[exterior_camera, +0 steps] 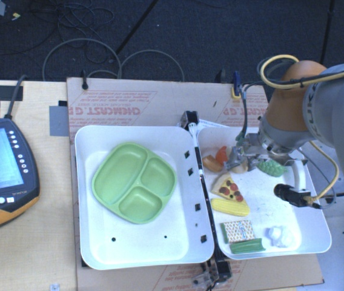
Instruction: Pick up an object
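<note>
The right bin (pixel 317 238) holds several toy foods. A pizza slice (pixel 227 188) lies above a yellow corn cob (pixel 231 207). An orange and red piece (pixel 216 159) sits near the bin's upper left. A green leafy item (pixel 271 167) lies just right of my gripper (pixel 240 160). A patterned box (pixel 237 230), a green bar (pixel 246 245) and a white crumpled item (pixel 279 236) rest at the bin's front. My gripper hangs low over the upper part of this bin, between the red piece and the green item, with nothing seen between its fingers.
The left bin (pixel 99 241) bears a green divided plate (pixel 134 181). A tablet pendant (pixel 2 171) lies on the bench at far left. Cables loop around the arm's wrist (pixel 293 111). A black clamp ridge (pixel 197 187) divides the bins.
</note>
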